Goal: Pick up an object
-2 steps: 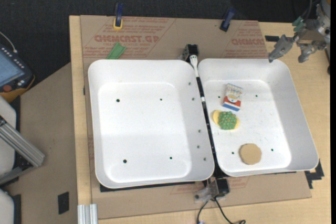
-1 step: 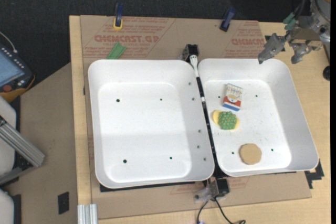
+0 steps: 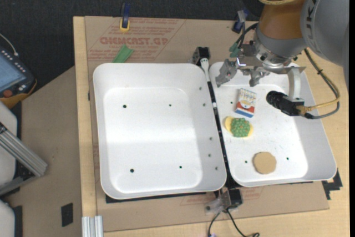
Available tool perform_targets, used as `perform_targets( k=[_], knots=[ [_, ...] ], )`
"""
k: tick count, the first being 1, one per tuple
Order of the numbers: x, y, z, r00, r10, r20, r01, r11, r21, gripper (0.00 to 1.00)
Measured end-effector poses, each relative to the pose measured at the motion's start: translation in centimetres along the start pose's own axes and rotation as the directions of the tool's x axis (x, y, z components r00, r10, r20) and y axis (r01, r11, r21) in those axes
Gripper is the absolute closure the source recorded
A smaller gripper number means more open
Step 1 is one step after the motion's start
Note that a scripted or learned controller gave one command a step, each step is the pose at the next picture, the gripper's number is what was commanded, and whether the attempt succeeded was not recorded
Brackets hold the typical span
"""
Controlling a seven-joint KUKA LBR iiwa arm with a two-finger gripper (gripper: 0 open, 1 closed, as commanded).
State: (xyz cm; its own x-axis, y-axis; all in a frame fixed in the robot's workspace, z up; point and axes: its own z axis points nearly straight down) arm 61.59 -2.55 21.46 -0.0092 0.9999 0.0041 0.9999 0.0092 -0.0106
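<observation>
Objects to pick from all lay in the right bin [image 3: 319, 144], three of them, and that bin is the landmark for everything below. Left of it sat the left bin [image 3: 150, 125], pressed side to side against it on the bench [image 3: 83, 114]. Inside the right bin, near its middle, lay a green bumpy ball [image 3: 240, 127] on a bit of yellow. Just behind it, toward the bin's far wall, stood a small box [image 3: 246, 102] in white, orange and blue. Nearer the front wall lay a round tan cookie [image 3: 265, 162], well apart from the other two.

Over the bin's far end hung the gripper [image 3: 239, 72], with the orange band of the arm above it. Its jaws looked spread apart and held nothing.

The small box sat closest under the jaws, so it seemed the easiest pick. A good try would likely put the jaws straight over it, one on each side, go down low, then squeeze. The ball close beside it could get bumped.
</observation>
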Motion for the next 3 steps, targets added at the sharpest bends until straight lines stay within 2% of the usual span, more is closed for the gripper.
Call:
perform_targets(
  k=[1,2,3],
  knots=[
    [-3.7,-6.3,3.3,1.000,0.014,0.003,-0.014,1.000,0.000,0.00],
    [-8.4,-8.0,11.0,1.000,0.015,0.003,-0.015,1.000,-0.001,0.00],
    [-8.1,-7.7,9.6,1.000,0.011,0.004,-0.011,1.000,-0.012,1.00]
  ],
)
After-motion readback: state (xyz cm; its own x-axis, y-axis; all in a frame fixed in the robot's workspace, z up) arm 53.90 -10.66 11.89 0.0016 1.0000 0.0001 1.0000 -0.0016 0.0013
